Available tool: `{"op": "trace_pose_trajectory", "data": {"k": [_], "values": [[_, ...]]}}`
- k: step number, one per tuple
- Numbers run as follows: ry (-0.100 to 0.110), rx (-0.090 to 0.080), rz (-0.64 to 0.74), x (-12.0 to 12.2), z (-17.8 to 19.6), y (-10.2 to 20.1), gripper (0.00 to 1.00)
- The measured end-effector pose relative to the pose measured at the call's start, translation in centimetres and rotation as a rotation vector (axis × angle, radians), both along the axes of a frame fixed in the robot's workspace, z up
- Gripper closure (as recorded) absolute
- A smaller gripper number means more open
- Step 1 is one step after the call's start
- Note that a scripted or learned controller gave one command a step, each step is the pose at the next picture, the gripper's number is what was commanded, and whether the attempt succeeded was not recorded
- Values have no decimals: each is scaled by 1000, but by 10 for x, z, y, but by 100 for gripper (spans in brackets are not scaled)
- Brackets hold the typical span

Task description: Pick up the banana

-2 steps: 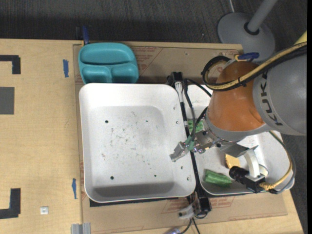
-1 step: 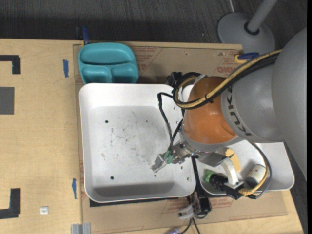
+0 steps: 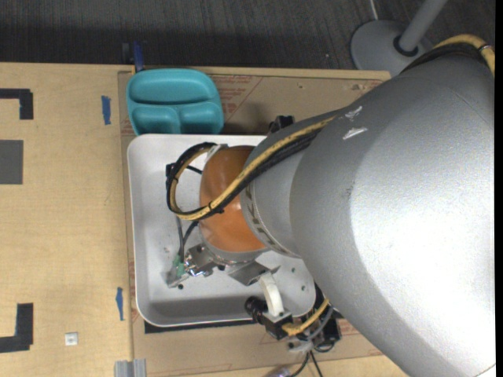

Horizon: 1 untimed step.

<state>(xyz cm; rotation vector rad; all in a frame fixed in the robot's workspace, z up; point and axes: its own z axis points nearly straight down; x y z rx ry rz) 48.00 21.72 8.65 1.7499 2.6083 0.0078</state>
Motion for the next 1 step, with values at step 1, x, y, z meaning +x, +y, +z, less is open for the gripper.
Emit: {"op": "trace_pose_trajectory", "data": {"k": [1], "values": [[-1,3,-1,0,10,1,100]]}}
